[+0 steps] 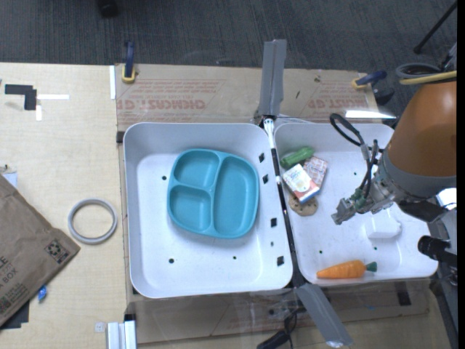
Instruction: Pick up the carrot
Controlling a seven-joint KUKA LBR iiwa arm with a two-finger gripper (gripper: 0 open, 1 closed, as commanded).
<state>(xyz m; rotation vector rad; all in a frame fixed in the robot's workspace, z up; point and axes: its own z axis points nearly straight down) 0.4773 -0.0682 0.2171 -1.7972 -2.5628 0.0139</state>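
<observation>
A tapered, smooth orange carrot [341, 270] with a green tip is seen lying flat near the front wall of the right white bin [330, 247], below and apart from the metallic pincer [346, 211]. Whether the pincer is clenched or released cannot be told. Left of the pincer, a small carton [300, 184] and a green vegetable [297, 155] are seen. A glossy teal three-compartment plate [213, 193] is held in the left bin [145, 217].

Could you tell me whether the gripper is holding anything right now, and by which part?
Nothing is held: the metal two-finger gripper hangs above bare bin floor, and the orange carrot lies apart near the front wall.
</observation>
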